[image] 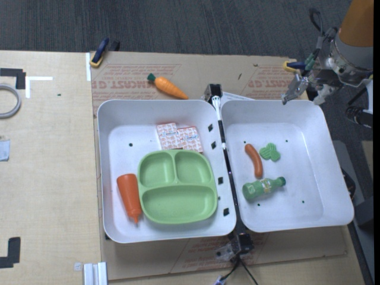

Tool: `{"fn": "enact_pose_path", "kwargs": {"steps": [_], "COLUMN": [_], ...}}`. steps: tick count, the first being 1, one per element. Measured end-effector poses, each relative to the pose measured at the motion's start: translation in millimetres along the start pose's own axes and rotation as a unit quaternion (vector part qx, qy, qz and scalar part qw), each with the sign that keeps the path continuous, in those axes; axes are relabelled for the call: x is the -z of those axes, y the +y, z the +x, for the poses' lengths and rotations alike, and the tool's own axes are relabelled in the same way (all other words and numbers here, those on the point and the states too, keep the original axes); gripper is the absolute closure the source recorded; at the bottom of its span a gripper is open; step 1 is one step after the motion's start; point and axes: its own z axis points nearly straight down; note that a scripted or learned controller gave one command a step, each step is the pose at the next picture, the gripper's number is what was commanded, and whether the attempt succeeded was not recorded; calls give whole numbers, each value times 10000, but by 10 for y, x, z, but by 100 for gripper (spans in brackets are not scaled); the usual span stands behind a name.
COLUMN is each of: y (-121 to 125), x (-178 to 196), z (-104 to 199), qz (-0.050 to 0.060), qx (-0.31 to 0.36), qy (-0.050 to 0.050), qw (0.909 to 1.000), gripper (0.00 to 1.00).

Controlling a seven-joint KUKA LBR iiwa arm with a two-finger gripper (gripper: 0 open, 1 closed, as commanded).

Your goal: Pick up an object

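My gripper hangs over the far right corner of the right bin, high above its rim, with its fingers open and nothing between them. In that bin lie an orange-red sausage, a small green leafy piece just right of it, and a green bottle on its side nearer the front. All three sit well forward and left of the gripper.
The left bin holds a green divided plate, an orange cone-shaped carrot at its left and a red-and-white packet behind it. Another carrot lies on the cardboard behind the bins. A blue-and-yellow tool lies at the back left.
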Motion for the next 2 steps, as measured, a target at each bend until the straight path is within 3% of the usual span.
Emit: {"fn": "enact_pose_path", "kwargs": {"steps": [1,2], "y": [-279,-778], "x": [-1716,-1718], "z": [305,447], "qz": [-1,2], "qx": [73,-125], "qy": [0,2], "qw": [10000,9999], "gripper": [0,0]}}
